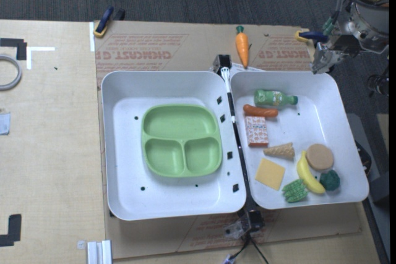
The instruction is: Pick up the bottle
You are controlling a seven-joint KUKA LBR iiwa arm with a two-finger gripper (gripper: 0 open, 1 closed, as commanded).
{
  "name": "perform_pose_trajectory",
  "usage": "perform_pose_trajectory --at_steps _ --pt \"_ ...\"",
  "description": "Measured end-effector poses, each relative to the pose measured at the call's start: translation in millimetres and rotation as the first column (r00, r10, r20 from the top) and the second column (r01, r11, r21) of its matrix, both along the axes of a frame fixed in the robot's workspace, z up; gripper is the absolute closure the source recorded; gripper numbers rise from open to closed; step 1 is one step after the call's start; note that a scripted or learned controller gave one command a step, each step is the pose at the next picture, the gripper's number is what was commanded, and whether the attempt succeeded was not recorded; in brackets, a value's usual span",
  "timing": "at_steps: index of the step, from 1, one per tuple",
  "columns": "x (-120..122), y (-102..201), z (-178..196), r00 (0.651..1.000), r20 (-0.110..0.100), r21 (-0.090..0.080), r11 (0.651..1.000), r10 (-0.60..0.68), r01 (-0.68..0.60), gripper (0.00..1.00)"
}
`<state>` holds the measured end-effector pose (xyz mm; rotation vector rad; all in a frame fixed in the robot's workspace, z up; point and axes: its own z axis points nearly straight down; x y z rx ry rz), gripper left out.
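Two white bins sit side by side, and the bottle (275, 97) you want lies on its side in the right bin (346, 133), near the back wall, just above the hot dog (260, 111). It's green w/ a label, cap pointing right.

The gripper (323, 59) hangs over the back right corner of that bin, up high, not touching anything. I can't tell if it's spread or pressed together; it's too small and dark to see. Nothing is pinched in it.

So you're at the first step, I think: the reach. Next move needs the arm to slide left toward the bottle, line up across its body, then go down w/o bumping the hot dog.

Count of stuff in the right bin: 1 bottle, 1 hot dog, 1 red box (256, 131), 1 cone (281, 150), 1 cheese slice (270, 174), 1 banana (308, 176), 1 round bun (320, 157), 2 green veg bits.

Left bin (117, 151): 1 green tray (182, 140) w/ 3 parts. Outside, on the bench: 1 carrot (242, 46).
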<state>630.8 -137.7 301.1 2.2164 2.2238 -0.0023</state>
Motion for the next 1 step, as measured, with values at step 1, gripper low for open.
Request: perform_pose_trajectory --at_steps 1 --pt "-53.3 -53.0 1.4 0.988 -0.001 0.001 0.988 -0.157 0.157 1.0"
